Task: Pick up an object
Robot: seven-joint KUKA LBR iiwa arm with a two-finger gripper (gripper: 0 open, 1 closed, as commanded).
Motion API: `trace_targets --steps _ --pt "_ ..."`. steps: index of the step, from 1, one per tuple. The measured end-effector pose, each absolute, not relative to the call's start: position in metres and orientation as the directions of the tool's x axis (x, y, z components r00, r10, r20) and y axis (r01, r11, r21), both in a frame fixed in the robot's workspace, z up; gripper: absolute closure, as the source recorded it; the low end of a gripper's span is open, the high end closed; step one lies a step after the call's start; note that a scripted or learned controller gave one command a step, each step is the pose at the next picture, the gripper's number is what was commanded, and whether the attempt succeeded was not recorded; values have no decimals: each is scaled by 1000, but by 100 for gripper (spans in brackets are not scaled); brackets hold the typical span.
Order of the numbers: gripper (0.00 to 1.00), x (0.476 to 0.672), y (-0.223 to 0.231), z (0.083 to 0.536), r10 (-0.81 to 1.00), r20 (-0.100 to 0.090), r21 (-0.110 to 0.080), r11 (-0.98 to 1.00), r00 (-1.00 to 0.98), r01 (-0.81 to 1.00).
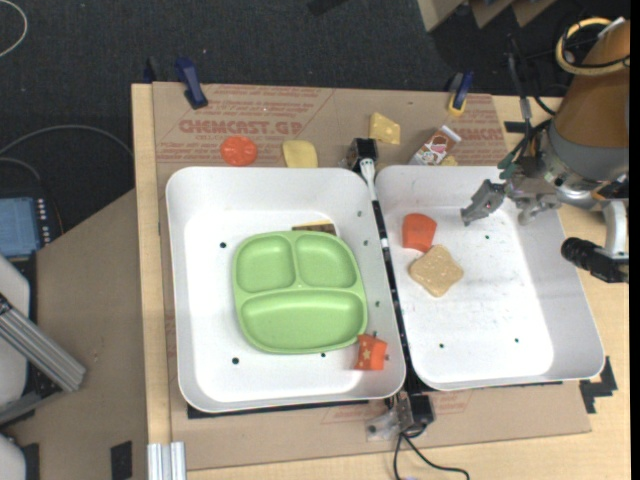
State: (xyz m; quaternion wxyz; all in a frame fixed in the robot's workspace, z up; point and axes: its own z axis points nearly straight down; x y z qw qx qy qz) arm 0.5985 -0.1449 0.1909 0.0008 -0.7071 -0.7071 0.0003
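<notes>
tan and porous-looking, the toast slice is seen flat in the right bin, just near of an orange block. it is judged light, stiff, crumbly-edged, best pinched across opposite sides. the gripper is seen over the bin's far part, apart from both; whether its jaws are spread cannot be told.
</notes>
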Motion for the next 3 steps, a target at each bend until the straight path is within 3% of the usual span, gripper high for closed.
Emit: trace_targets --steps 1,2,3 --pt "0 512 -114 80 1000 5 -14 -1 1 1000" --pt "0 571 -214 175 1000 -10 15 -5 5 1000" --pt "0 612 -137 150 1000 -1 5 6 -6 1000"
